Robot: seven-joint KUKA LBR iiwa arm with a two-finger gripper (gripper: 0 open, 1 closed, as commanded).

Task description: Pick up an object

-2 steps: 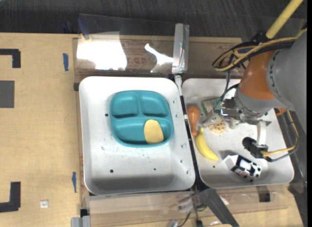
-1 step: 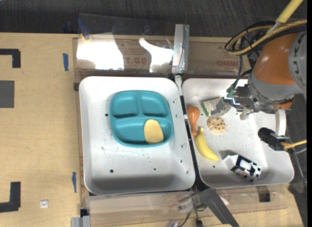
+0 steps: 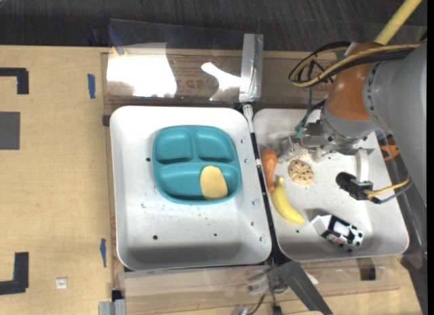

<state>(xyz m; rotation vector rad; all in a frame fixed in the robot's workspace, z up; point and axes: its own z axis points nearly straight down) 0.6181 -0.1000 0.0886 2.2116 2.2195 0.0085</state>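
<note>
We found the left bin (image 3: 135, 225) carrying a teal tray (image 3: 193, 150) with a yellow piece (image 3: 214, 183). The gripper (image 3: 306, 139) hovered in the right bin (image 3: 386, 232), state indeterminable, above the cookie (image 3: 300, 171), a likely target, with banana (image 3: 287, 205) and carrot (image 3: 270, 164) alongside.

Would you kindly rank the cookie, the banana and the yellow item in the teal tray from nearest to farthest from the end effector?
From the end effector:
1. Cookie, right bin, just below it.
2. Banana, right bin's left side.
3. Yellow item, in the teal tray, left bin.
</note>
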